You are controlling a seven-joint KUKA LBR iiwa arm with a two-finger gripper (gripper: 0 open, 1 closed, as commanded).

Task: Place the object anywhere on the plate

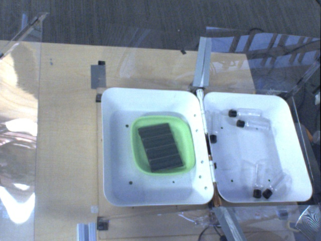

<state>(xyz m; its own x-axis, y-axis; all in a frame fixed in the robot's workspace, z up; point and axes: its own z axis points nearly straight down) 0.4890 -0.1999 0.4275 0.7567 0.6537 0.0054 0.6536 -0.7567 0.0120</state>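
A light green square plate (186, 144) sits in the middle of the left white bin (115, 185). A dark grey ribbed rectangular block (160, 147) lies on the plate, tilted slightly, covering most of its centre. In the right white bin (293, 149) lie several clear plastic vials with black caps: two near the top (248, 119) and two near the bottom right (268, 185).
A metal divider bar (201, 67) runs up from the seam between the two bins. The wooden bench (60, 149) extends to the left under a clear reflective sheet. Small black brackets (99, 98) sit at the left bin's corners.
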